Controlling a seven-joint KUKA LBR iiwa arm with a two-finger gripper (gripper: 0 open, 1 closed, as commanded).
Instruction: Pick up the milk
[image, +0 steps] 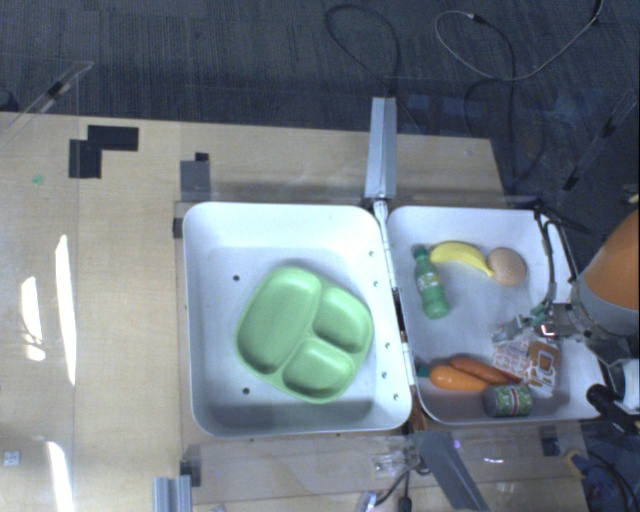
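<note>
White left bin (200, 330) holds a green divided plate (305, 332). Right bin (470, 222): milk carton (527, 360) near its right wall, carrot (462, 375), green bottle (430, 283), banana (460, 256), can (508, 401). Gripper (553, 322) just above the milk; cannot tell its opening.

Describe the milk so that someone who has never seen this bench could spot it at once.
Look at the right bin of the two white bins, then at its lower right part, close to where the arm reaches in. The milk lies there: a small flat carton with white, red and orange print. It sits just right of the carrot and above the green can, and it is the only boxy printed pack.
</note>
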